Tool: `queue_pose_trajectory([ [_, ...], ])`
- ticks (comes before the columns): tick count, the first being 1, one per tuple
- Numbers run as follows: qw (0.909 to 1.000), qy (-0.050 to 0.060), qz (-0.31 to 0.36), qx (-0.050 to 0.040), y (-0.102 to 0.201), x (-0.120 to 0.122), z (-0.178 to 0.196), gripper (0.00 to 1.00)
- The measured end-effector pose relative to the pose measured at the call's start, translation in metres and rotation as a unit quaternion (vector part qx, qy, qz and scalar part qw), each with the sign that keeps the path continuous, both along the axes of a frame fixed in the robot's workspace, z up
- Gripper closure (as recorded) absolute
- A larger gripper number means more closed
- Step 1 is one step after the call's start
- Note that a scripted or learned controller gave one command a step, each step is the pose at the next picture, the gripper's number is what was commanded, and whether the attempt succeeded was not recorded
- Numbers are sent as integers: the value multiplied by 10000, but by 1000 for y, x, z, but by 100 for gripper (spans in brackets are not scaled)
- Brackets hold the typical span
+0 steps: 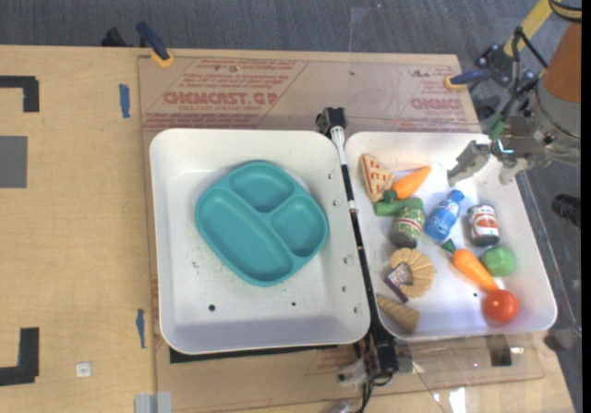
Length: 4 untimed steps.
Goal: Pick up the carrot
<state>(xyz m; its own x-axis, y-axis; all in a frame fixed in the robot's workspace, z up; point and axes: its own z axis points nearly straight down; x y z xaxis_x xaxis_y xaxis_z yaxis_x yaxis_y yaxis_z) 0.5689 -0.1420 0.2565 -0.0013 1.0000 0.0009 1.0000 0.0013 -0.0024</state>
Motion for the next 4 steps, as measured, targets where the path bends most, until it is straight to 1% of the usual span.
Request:
queue_pose_trajectory([
  [1,9982,58,-599,19,45,31,-97,0],
  [2,9966,-102,-819,7,36,58,-162,0],
  [3,9966,-54,-816,-25,34,55,-155,100],
  [4,9993,74,-369,-3,63,95,-72,100],
])
